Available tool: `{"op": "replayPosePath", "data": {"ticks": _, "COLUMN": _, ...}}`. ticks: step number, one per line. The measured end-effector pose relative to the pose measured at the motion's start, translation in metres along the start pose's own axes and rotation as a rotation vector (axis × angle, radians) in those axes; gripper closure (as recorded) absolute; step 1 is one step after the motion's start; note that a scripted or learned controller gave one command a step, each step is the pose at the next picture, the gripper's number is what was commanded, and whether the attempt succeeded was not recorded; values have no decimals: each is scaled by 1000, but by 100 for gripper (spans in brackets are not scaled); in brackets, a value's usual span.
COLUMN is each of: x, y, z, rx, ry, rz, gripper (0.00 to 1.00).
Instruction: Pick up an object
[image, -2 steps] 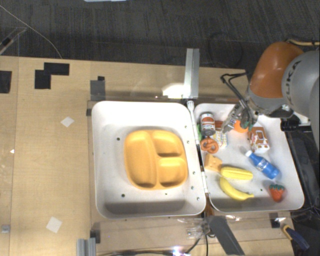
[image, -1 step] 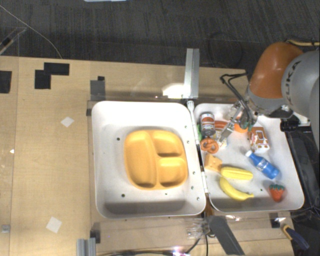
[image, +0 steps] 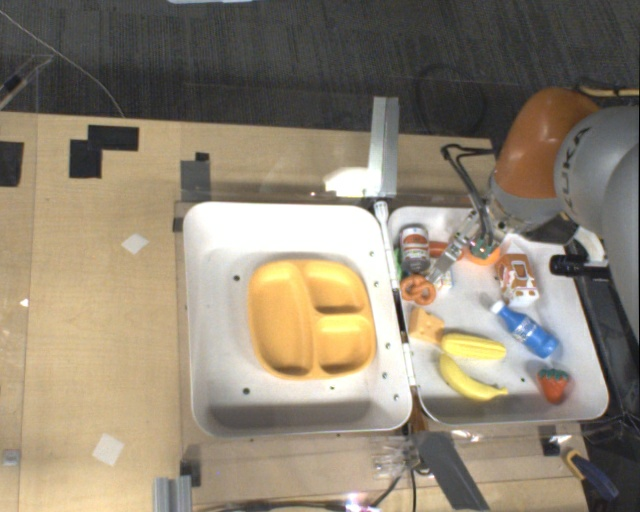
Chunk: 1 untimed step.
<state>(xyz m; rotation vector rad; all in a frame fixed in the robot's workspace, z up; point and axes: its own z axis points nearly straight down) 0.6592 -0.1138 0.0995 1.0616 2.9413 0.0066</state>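
My gripper (image: 447, 260) hangs over the back left part of the right bin (image: 590, 400), slanting down and to the left from the orange wrist. Its tip lies just right of a small can (image: 414, 246) and just above an orange pretzel-shaped toy (image: 419, 290). I see nothing held in it. Further forward in the same bin lie two yellow bananas (image: 472, 362), a tan wedge (image: 425, 326), a blue bottle (image: 525, 331), a strawberry (image: 554, 383) and a red-and-white box (image: 517, 279).
The left bin (image: 210, 300) holds a yellow divided tray (image: 310, 316). A metal post (image: 384, 150) stands behind the wall between the two bins. The grey arm (image: 600, 170) covers the right bin's back right corner.
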Motion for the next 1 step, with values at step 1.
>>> {"op": "replayPosePath", "data": {"ticks": 1, "x": 1, "y": 5, "z": 3, "rx": 6, "ry": 1, "rz": 265, "gripper": 0}}
